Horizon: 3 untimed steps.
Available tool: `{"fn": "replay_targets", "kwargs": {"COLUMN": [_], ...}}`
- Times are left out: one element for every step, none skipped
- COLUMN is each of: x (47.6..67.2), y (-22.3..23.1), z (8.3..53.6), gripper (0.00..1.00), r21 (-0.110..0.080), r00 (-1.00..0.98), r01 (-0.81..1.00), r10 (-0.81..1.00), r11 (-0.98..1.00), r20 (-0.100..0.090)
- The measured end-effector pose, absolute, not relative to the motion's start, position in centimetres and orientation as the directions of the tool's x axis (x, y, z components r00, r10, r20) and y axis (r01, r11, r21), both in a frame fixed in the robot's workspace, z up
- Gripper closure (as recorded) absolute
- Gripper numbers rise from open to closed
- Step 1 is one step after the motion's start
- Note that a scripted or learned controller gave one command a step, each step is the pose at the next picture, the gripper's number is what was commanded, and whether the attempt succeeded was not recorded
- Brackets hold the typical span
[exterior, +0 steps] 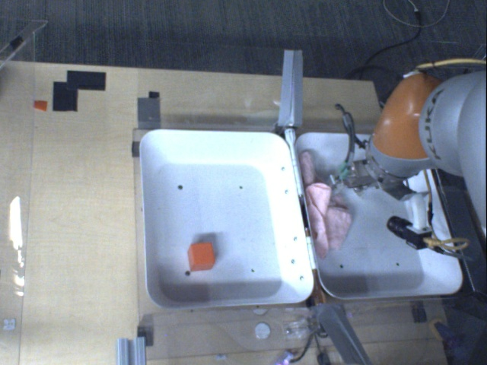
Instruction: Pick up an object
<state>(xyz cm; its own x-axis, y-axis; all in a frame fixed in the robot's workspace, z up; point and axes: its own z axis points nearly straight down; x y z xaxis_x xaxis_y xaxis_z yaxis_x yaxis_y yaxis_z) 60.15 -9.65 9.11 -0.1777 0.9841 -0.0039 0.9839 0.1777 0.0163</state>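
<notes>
We see soft, crumpled pink cloth [326, 215] lying just beside the gripper [344, 178]. Farther off sits a matt orange block [202, 256] in a smooth, glossy white plastic bin [163, 152]. The bench [72, 226] looks like pale wood.

2 bins sit side by side on the bench [76, 226], the left bin [152, 204] touching the right bin [396, 280] along a shared divider, with an upright post [291, 90] rising at the far end of that seam. A block [202, 256] lies in the left bin, toward its near left corner. A cloth [326, 211] lies in the right bin against its left wall, and the gripper [351, 176] sits just right of the cloth's far part, with the arm [426, 120] reaching in from the right.
</notes>
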Motion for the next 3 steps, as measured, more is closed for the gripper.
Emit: {"fn": "replay_targets", "kwargs": {"x": [63.3, 64.5, 63.2], "y": [-14.4, -20.2, -20.5], "z": [13.5, 22.2, 26.6], "gripper": [0.00, 0.00, 0.00], "r21": [0.010, 0.011, 0.012], "r00": [-0.123, -0.024, -0.178], "r01": [0.992, 1.000, 0.984], "r10": [0.992, 1.000, 0.984], "r11": [0.123, 0.024, 0.178], "r20": [-0.003, -0.004, -0.007]}}
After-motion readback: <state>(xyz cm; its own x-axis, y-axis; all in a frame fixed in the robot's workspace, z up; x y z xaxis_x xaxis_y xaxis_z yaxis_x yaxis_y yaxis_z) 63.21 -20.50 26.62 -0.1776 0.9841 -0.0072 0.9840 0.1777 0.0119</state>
